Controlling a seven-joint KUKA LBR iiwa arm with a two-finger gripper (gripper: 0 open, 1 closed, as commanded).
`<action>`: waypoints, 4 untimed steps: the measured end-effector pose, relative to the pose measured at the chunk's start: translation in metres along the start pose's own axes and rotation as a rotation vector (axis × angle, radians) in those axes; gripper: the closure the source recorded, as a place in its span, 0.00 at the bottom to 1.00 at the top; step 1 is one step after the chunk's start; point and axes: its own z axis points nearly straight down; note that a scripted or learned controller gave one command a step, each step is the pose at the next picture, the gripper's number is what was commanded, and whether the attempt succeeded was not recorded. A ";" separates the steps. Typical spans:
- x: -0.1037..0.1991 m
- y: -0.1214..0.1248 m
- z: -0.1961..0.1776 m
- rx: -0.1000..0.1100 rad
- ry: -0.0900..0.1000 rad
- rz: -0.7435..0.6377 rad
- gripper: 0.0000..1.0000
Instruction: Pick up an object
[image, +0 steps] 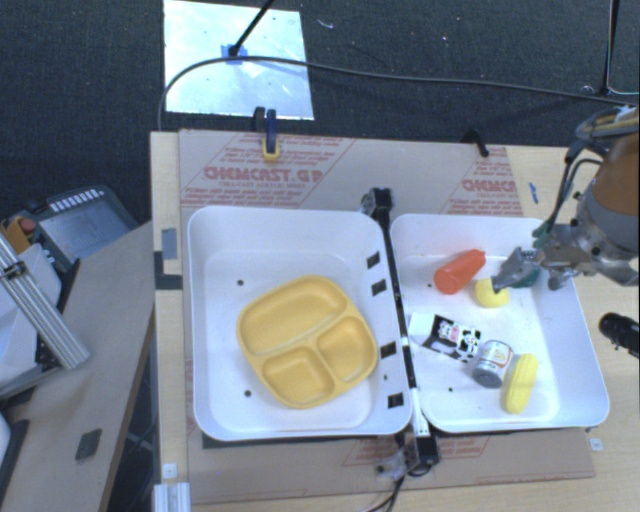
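- Arm (610, 190) came in from the right, orange band at top, wrist over the right bin's (570, 330) far right part.
- Claw (515, 272) sat low over the right bin, pointing left, tip just beside a small yellow piece (489, 293); touching or not, unclear.
- Claw state: cannot tell, the tips were too small and dark to read. Nothing seen gripped between them.
- Orange carrot (460, 271) lay tilted in the right bin's upper left area, just left of the claw and beside the yellow piece.
- Black-and-white cow (446, 335) lay near the right bin's middle, close to the divider.
- Small can (491, 362) lay on its side just right of the cow, touching or nearly touching a corn cob (520, 383).
- Corn cob lay in the lower right area of that bin, long axis roughly upright in the view.
- Left bin (215, 300) held a yellow tray (305, 340) with three compartments, turned at an angle, sitting flat near the bin's middle.
- Both bins sat side by side on a cardboard sheet (300, 170) on the counter (165, 160), with black clips (380, 290) along the seam between them.
- A yellow clamp (269, 135) pinned the cardboard's far edge.
- A cable (430, 80) ran across the dark floor behind the counter.
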 end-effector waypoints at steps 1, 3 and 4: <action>0.000 0.002 -0.005 -0.011 -0.002 -0.002 0.00; 0.000 -0.003 0.110 -0.005 -0.001 0.000 0.00; -0.002 0.003 0.142 -0.029 -0.007 0.000 0.00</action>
